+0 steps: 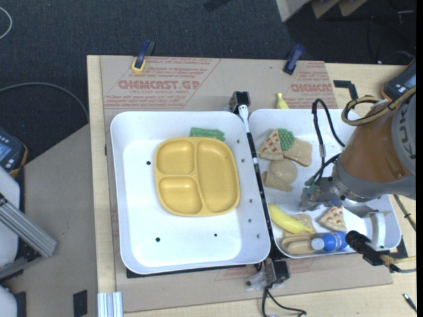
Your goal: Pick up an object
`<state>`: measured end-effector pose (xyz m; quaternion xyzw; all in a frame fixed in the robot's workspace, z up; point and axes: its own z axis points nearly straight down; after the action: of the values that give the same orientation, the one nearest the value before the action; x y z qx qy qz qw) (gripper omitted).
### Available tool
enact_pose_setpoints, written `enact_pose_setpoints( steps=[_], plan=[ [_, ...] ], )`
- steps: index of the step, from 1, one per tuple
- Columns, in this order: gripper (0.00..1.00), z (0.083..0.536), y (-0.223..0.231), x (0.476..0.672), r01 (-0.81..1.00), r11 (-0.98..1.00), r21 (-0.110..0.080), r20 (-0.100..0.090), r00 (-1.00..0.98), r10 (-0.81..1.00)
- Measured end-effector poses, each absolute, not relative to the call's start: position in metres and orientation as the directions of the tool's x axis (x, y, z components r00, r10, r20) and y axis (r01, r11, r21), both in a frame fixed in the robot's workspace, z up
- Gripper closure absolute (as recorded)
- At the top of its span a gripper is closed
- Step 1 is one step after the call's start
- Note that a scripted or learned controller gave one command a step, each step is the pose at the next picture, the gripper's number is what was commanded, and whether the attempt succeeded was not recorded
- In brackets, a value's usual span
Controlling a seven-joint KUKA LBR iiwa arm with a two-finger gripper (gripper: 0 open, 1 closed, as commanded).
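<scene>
Dark carpet surrounded the bench (198, 78), whose top was a tan board printed with red lettering and held at its far edge by two clamps, one yellow (140, 59) and one blue (293, 59). Two white bins sat side by side on it. In the left bin (132, 197) lay one yellow divided plate (197, 176) with three compartments, and a green thing (207, 133) showed partly from behind its far rim. The right bin (261, 121) held a jumble of toy food: two pizza slices (270, 145) (332, 216), one banana (289, 220), one blue-capped bottle (327, 243), and several pale bread-like pieces (283, 175) that were hard to tell apart. The arm (373, 157) reached down into this bin, its orange band covering part of the contents. The end effector (312, 197) hung low among the food near the banana; whether it was spread or closed, or had hold of anything, could not be made out.
</scene>
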<state>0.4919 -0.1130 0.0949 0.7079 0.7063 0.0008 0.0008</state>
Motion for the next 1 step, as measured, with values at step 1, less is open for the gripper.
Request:
enact_pose_setpoints(
  steps=[1],
  plan=[
    [1.00, 0.1896, -0.0084, 0.4810, 1.000, 0.013, 0.009, 0.005, -0.013, 1.000]
  ],
)
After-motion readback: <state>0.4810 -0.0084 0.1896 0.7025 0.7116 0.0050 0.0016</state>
